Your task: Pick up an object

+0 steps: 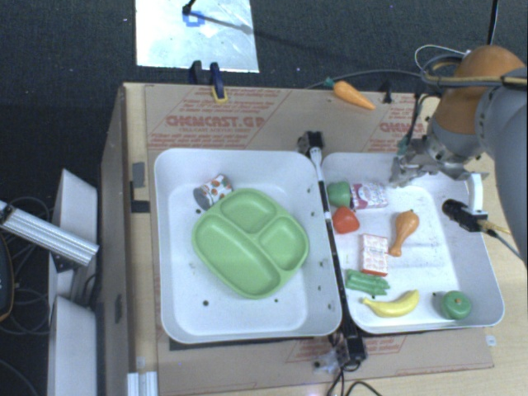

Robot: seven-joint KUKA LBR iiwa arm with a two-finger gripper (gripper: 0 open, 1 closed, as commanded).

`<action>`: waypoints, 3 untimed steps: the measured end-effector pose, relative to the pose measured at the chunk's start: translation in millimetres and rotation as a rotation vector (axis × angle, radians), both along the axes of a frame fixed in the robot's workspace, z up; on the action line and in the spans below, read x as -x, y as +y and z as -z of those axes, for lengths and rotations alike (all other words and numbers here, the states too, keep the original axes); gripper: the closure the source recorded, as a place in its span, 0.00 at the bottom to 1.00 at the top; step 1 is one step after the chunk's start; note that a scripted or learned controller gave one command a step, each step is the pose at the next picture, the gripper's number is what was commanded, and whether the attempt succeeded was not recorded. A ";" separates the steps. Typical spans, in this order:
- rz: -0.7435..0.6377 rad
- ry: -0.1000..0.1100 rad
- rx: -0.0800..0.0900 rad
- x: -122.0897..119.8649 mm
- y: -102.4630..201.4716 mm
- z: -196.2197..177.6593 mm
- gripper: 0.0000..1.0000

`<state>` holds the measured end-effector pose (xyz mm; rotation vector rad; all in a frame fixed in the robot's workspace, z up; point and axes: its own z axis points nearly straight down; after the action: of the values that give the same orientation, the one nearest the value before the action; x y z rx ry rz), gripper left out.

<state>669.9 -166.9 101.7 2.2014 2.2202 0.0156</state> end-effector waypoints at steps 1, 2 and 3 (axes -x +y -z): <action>-0.001 0.001 0.000 0.2 0.1 0.4 0.00; 0.005 0.008 -0.004 -2.2 -13.4 11.6 0.00; 0.007 0.006 0.000 -2.1 -23.2 11.6 0.00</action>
<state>672.0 -190.1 90.2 2.2120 2.2160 0.0090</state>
